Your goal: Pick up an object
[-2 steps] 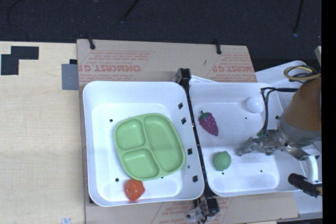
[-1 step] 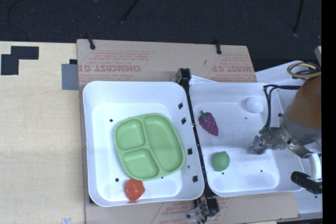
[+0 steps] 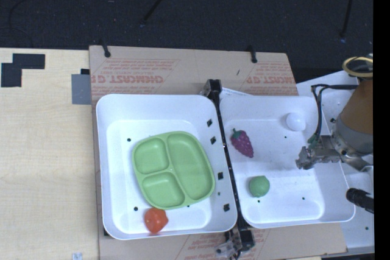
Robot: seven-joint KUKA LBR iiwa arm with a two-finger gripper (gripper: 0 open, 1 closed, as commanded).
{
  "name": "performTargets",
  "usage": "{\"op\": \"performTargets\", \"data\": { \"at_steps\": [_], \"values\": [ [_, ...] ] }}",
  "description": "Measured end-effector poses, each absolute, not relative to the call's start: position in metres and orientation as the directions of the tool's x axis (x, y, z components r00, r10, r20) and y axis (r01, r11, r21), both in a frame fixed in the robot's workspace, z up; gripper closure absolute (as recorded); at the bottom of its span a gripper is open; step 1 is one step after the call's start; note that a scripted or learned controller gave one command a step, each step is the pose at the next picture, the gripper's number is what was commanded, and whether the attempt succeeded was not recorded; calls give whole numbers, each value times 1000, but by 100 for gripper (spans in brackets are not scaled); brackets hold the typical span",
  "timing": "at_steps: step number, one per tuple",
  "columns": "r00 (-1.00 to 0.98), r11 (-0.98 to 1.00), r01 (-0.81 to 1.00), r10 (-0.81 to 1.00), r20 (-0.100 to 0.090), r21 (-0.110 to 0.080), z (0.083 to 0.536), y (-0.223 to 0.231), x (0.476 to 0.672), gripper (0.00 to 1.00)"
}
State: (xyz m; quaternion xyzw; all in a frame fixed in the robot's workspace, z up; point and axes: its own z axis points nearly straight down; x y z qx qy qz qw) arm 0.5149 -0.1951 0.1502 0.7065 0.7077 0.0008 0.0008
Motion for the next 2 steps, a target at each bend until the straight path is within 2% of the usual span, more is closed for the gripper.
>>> {"op": "performTargets", "data": {
  "at_steps": [1,2],
  "values": [
    [-1,1,1000,1000,-1,3,203,-196,516,100],
    [-4,4,1000,1000,2,-2,203,-155,531,100]
  ]
}}
